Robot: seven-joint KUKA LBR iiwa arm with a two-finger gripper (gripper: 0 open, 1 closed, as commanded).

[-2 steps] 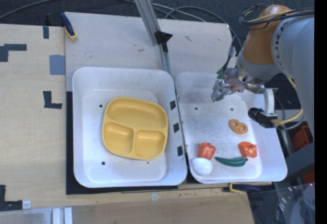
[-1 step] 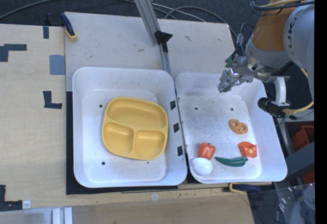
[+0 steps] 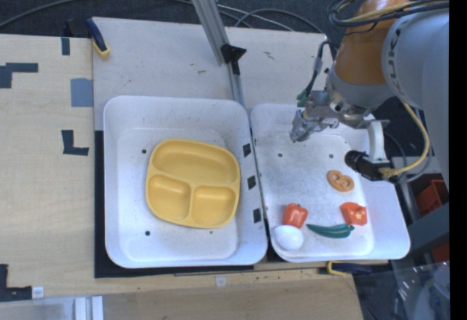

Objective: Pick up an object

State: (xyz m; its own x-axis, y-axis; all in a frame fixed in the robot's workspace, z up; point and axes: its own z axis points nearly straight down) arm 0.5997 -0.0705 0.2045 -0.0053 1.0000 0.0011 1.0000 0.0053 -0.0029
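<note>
Lying near the front edge of the right bin (image 3: 387, 235), the egg (image 3: 288, 237), peppers and pretzel (image 3: 339, 180) are all waiting unpicked while the tool (image 3: 300, 130) is hovering at the bin's back, its grip impossible to tell.

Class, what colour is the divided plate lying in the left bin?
Yellow. The divided plate shows best in the camera view, looking down on the left bin.

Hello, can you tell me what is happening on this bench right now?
A grey robot arm reaches in from the right, its gripper over the upper part of the right bin. It holds nothing. The pretzel, two red peppers, green chili and white egg lie untouched below. A yellow tray sits in the left bin.
</note>
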